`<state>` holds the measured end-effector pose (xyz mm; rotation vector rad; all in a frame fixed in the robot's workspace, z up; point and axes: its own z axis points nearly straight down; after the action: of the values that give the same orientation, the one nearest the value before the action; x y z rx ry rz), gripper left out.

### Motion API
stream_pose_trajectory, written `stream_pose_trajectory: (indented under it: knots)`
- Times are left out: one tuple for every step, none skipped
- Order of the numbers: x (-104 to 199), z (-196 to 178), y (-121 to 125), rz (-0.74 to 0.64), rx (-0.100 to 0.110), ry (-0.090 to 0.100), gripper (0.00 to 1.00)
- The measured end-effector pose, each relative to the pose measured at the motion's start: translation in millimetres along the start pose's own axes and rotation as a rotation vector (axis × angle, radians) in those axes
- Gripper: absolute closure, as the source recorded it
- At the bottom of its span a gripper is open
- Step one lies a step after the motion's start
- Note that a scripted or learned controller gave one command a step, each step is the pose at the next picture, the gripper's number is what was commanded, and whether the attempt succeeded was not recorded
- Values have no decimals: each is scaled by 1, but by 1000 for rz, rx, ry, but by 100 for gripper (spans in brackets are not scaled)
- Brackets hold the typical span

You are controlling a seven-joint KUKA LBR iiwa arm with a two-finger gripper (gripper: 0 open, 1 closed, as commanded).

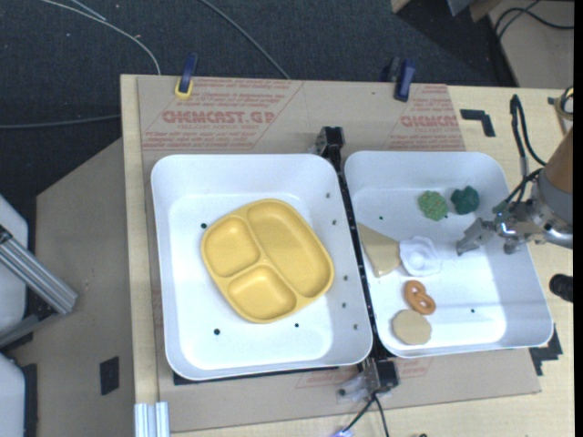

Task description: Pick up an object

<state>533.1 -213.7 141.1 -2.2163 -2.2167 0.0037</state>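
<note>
Setting: a bench [137, 198] seen from above at a slant, carrying two shallow white bins side by side.
Left bin [173, 271]: holds one yellow divided plate [266, 259], three compartments, lying flat near the middle with nothing in it.
Right bin [510, 308]: holds the loose small things, so any pick most likely happens here.
Green pair: a light green piece [434, 206] and a darker green piece [465, 198] sit just beside each other toward the far side of the right bin.
Near the divider: a pale tan wedge [380, 251] lies against the bin's left wall, with a small white object [419, 256] touching its right edge.
Near side: an orange pretzel-shaped piece [418, 296] sits just above a round beige piece [412, 328].
Gripper [496, 230]: reaches in from the right, above the right bin's floor, to the right of the white object and below the dark green piece.
Jaws: spread apart, holding nothing; no object lies between them.
Judgement: the arm appears placed to go down on a nearby item, perhaps the white object, though which target is meant cannot be told.
</note>
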Motion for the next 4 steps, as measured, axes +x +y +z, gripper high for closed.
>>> stream_pose_trajectory:
  knots:
    - [0,50,0,0,-4,-2,0]
    - [0,40,1,0,-8,-4,100]
    - [-6,-20,-5,1,-12,-7,100]
    - [-10,-67,4,-1,-13,-7,100]
